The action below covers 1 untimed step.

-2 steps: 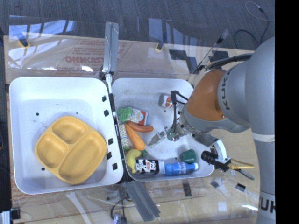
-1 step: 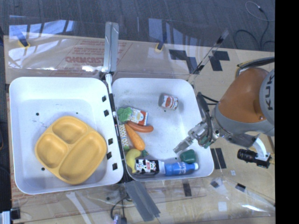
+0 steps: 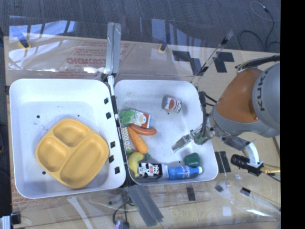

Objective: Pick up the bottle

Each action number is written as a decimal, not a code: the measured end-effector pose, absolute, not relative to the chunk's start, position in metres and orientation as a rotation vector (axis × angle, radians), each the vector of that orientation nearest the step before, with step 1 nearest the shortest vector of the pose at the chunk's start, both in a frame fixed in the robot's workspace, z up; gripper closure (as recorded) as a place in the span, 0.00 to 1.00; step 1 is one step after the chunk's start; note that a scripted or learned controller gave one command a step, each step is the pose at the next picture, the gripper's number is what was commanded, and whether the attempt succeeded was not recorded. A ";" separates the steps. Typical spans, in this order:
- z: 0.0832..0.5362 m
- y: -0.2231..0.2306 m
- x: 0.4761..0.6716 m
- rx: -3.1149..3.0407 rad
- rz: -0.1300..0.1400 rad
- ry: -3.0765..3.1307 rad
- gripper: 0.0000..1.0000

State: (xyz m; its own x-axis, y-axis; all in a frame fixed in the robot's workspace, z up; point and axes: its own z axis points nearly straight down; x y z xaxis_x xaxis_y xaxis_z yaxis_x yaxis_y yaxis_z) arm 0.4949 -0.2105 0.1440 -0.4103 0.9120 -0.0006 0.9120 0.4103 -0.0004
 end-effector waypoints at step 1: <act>0.091 -0.195 0.525 1.833 -0.001 2.556 0.00</act>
